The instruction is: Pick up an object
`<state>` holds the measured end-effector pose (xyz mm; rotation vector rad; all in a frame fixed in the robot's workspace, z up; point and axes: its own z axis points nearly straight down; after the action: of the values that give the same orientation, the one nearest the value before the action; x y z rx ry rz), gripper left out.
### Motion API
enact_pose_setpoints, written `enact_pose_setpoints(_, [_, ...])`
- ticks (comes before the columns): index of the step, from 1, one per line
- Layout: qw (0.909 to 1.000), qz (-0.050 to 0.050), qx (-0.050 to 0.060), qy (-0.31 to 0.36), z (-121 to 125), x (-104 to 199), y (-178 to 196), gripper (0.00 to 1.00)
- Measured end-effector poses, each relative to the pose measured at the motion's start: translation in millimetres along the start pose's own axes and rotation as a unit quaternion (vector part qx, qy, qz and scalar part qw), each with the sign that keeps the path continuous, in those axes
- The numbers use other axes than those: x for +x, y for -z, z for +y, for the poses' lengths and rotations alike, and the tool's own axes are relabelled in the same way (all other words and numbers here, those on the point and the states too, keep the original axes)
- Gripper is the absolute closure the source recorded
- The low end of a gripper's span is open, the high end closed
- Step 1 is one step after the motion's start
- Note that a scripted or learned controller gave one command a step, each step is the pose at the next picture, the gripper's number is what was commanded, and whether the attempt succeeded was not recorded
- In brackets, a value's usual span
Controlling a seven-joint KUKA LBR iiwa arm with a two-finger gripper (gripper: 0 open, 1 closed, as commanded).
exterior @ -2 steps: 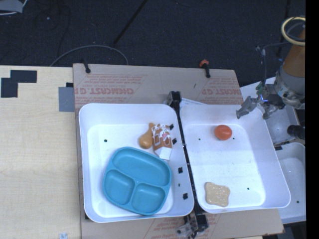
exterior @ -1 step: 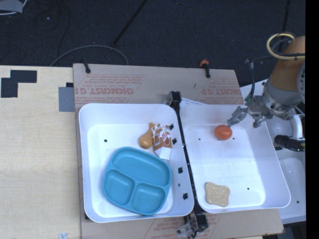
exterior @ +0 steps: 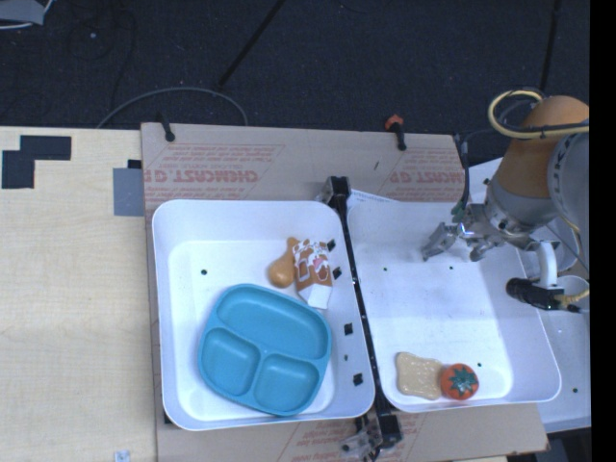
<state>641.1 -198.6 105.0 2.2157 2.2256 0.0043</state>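
The left bin [exterior: 178, 258] carries a blue divided plate [exterior: 265, 348] toward its 6 o'clock side. At the plate's 12 o'clock, touching its rim, sits a small heap of toy food [exterior: 304, 265], orange and brown with white patches. In the right bin [exterior: 500, 354], near the 6 o'clock wall, a tan flat piece [exterior: 418, 374] touches a red round toy with a teal top [exterior: 459, 381] at its 3 o'clock. The gripper [exterior: 457, 243] hangs toward the bin's 1 o'clock corner, fingers spread apart with nothing between them, well apart from both toys.
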Motion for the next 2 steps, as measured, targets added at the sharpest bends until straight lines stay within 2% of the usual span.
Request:
enact_pose_setpoints(1, [1.0000, 0.000, 0.002, 0.000, -1.4, -1.1, 9.9, 1.00])
enact_pose_setpoints(2, [1.0000, -0.001, 0.000, -0.004, -10.7, -5.2, 63.7, 1.00])
